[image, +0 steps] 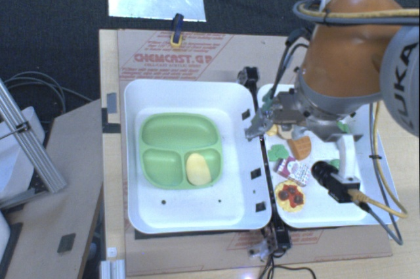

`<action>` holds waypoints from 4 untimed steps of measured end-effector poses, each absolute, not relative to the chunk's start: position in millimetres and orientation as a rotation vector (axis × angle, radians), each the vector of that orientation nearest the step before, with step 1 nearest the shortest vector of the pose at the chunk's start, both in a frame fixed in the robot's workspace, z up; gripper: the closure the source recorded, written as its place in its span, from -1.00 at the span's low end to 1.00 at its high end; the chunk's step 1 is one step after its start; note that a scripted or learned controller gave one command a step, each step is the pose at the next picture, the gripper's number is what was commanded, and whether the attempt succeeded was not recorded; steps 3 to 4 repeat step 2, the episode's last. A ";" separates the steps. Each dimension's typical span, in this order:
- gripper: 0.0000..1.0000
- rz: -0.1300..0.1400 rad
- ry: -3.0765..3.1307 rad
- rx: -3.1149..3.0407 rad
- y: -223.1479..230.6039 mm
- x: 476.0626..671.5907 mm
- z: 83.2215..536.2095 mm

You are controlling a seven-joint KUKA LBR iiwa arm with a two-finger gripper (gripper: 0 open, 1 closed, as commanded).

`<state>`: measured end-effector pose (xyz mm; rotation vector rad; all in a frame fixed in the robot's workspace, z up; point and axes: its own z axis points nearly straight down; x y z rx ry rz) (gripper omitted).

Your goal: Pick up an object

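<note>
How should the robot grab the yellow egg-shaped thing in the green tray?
Probably straight from above, pinching the pale yellow egg-shaped object across its narrow middle. It lies flat in the lower right compartment of the green divided tray, long axis running up and down the picture. The compartment walls sit close on its sides, so a sideways approach looks blocked. Its rounded surface may slip, so grip at the widest part.

My own arm (354, 54) hangs over the right bin (328, 218), covering most of it. Below me the toys crowd together: orange piece (301, 147), green piece (278, 152), pizza slice (291, 196). Tight there. The black clips (257, 174) line the ridge between bins. Left bin (190, 212): broad white floor around the green tray (178, 146), where the yellow lemon (198, 169) sits.
</note>
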<state>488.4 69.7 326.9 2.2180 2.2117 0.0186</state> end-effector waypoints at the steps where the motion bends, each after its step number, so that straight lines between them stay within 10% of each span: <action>1: -1.00 -0.013 2.234 2.220 127.4 484.0 135.7; 2: 1.00 0.001 2.221 2.223 124.9 486.9 154.3; 4: 1.00 0.001 2.221 2.223 124.9 486.9 154.3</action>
